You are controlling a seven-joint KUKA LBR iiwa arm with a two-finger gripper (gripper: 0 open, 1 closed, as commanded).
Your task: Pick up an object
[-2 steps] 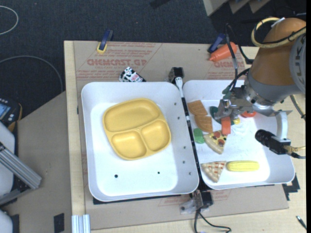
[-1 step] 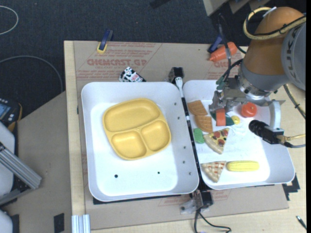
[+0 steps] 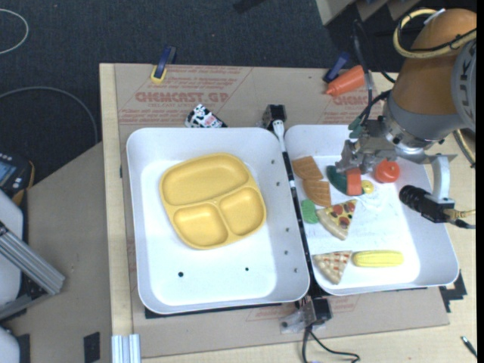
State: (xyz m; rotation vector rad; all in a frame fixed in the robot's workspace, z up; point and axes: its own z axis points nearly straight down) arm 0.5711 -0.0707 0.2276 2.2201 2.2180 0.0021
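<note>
My gripper [image 3: 354,166] hangs low over the upper middle of the right bin [image 3: 431,267]. Right under it lies a small red and green toy piece [image 3: 346,181], touching or very close to the gripper's tip. A red tomato [image 3: 387,172] sits just to the right of the gripper. Two brown bread slices [image 3: 308,171] lie to its left. Below them are a green piece [image 3: 309,211], a pizza slice [image 3: 338,218], a second pizza slice [image 3: 331,265] and a yellow corn cob [image 3: 377,259].
The left bin [image 3: 151,271] holds a yellow divided plate [image 3: 212,200]. A black cylinder [image 3: 423,203] on the arm juts over the right bin's right side. Clamps and an orange tool [image 3: 345,81] sit along the bench's far edge.
</note>
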